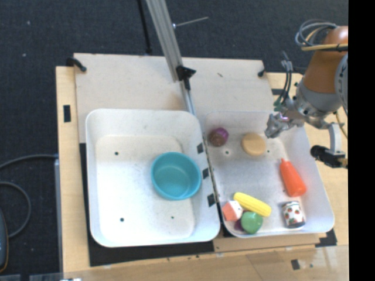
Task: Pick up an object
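Camera view, looking down at a slant, read from nine o'clock across to three o'clock: the left bin [111,157] holds a teal bowl [176,175], which sits upright toward the three o'clock side of that bin, near the wall shared with its neighbour. A grey metal post [167,34] rises from the bench at about twelve o'clock and leans across the gap between the bins.

The right bin [313,189] carries the loose objects. A small purple ball [218,136] lies at its eleven o'clock corner. Just at three o'clock of it, apart from it, rests a tan round piece [254,144]. At the bin's six o'clock edge a cluster sits close together: a pink and white block [232,210], a yellow corn cob [252,204] lying over it, and a green round piece [251,222] touching both from below. An orange carrot-like piece [292,177] lies lengthwise at the bin's three o'clock side, and a small patterned can [293,213] stands at five o'clock, near the carrot's lower end.

The gripper [274,126] hangs over the bin's one o'clock corner, just at two o'clock of the tan round piece. How far its jaws stand apart cannot be told from this angle, and nothing is seen between them.
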### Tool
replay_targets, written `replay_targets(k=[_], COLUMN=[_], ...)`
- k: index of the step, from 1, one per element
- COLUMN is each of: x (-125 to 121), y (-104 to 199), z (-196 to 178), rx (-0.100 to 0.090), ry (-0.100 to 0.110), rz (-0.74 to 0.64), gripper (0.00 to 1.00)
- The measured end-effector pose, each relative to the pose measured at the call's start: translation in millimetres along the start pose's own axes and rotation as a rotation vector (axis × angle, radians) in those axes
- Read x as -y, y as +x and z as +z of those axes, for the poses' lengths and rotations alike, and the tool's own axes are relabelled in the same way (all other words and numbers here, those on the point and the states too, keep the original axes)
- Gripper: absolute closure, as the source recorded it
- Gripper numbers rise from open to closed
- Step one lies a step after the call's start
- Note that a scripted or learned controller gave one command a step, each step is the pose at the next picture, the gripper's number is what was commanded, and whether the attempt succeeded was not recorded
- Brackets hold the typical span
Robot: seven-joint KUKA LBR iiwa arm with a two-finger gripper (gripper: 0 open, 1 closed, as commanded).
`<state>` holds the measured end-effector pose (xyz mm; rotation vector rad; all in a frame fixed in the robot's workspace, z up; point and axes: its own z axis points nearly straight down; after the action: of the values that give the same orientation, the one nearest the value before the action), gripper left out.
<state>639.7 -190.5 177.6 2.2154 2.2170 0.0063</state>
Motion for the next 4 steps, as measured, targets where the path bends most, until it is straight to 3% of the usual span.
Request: replay_targets(k=[1,2,4], x=[-5.0,-6.2,5.9], y=[1.1,0.0,100.6], z=[-65.1,-92.8,-83.3], rx=[0.000,-0.001,-0.002], ry=[-0.001,0.003,0.008], rz=[-0.003,-0.004,-0.005], gripper=[1.00,1.00,1.00])
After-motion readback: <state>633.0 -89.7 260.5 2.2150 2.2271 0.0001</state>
